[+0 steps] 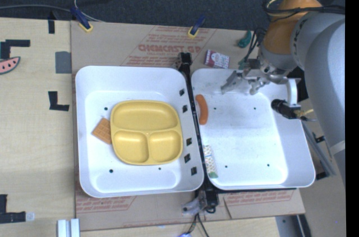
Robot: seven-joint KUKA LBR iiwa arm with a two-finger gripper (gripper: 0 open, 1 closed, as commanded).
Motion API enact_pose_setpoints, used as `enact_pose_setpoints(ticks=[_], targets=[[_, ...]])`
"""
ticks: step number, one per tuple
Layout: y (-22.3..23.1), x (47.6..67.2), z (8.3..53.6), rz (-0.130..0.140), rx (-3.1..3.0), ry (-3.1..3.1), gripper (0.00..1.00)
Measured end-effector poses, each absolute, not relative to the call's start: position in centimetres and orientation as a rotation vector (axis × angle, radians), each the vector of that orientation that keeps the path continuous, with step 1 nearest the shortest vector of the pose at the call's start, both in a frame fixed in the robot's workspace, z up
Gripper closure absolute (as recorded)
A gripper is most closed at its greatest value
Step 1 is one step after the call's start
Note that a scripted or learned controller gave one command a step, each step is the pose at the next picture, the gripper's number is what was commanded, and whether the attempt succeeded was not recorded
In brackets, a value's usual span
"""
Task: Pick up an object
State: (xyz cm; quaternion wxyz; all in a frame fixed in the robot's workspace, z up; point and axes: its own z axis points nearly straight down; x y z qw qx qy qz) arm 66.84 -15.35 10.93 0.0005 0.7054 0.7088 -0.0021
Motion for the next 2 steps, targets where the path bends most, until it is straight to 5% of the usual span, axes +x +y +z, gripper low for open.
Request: enact_pose_setpoints(ticks=[1, 2], targets=[[-9.94, 66.79, 8.52, -0.007, 2.218, 2.218, 0.0], [-9.71, 66.82, 9.48, -0.004, 2.218, 2.221, 1.0]])
